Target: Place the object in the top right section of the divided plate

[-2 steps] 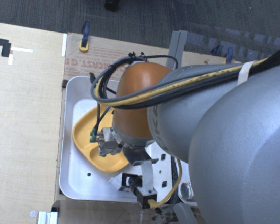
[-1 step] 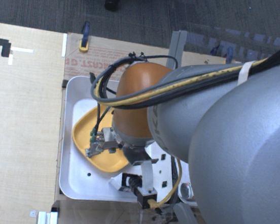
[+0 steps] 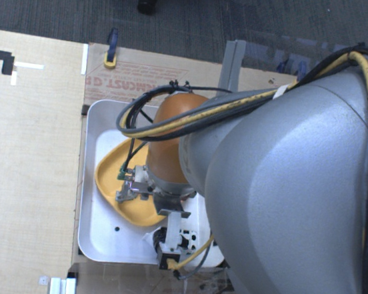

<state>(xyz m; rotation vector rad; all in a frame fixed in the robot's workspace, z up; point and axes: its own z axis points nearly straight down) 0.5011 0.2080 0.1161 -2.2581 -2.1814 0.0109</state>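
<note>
**Blind release over the plate**

The claw (image 3: 137, 189) hangs just over the yellow divided plate (image 3: 109, 170), which lies beneath it and spreads to the view's left. The wrist hides the claw's opening and the object, so I cannot tell either. A misjudged release could land in the wrong section or clip the rim.

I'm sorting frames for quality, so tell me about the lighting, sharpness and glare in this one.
Camera view: even, soft lighting, no harsh glare; the grey arm looms large and slightly soft near the lens, with a mild sheen; the yellow plate and white bin are sharp enough, the arm hiding part of them.
</note>
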